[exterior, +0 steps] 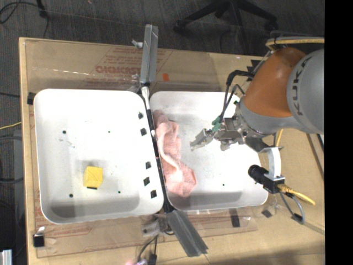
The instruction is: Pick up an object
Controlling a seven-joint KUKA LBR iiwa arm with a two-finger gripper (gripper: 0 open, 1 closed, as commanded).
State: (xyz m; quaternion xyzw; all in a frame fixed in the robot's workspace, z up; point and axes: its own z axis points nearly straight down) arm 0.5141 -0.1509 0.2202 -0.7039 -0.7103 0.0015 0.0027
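A crumpled pink cloth (pixel 172 159) lies along the left wall of the right bin (pixel 220 195), stretching from its upper middle down toward the front. A small yellow block (pixel 93 177) rests on the floor of the left bin (pixel 60 109), toward its front. My gripper (pixel 199 141) hangs over the middle of the right bin, pointing left, a short way to the right of the cloth and apart from it. Its fingers are shut and nothing is between them.
A grey metal bar (pixel 148 54) runs along the divider between the two bins, with black clips on its lower stretch. Cables and a black connector (pixel 259 174) hang from my wrist over the right bin's right edge. The bins' raised walls ring the working area.
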